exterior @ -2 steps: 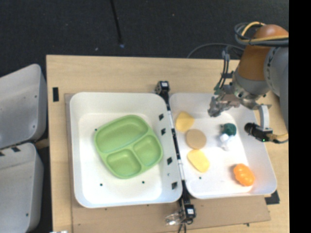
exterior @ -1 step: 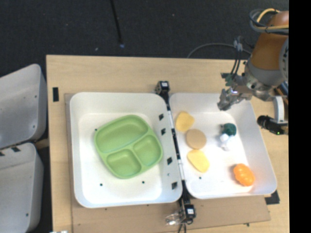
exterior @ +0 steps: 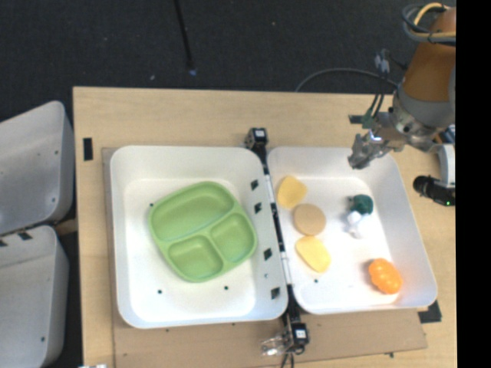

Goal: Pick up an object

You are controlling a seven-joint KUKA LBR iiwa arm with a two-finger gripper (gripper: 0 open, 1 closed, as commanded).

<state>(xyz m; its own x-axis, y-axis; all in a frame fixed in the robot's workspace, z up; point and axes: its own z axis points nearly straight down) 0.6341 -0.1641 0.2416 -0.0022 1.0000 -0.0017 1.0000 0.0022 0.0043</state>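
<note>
The right bin [exterior: 399, 182] holds several small items: a pale yellow piece [exterior: 290, 191], a tan round disc [exterior: 310, 219], a yellow piece [exterior: 314, 253], an orange object [exterior: 383, 275] and a small green and white object [exterior: 357, 211]. My gripper [exterior: 364, 155] hangs over the bin's far right corner, above and behind the green and white object, with nothing seen in it. The grey arm with its orange band [exterior: 428, 67] reaches in from the upper right.
The left bin [exterior: 126, 282] carries a green divided plate [exterior: 202, 231]. Black clips [exterior: 256, 137] sit along the seam between the bins. A cable [exterior: 330, 73] loops over the bench behind the right bin. White chair-like shapes [exterior: 31, 175] stand to the left.
</note>
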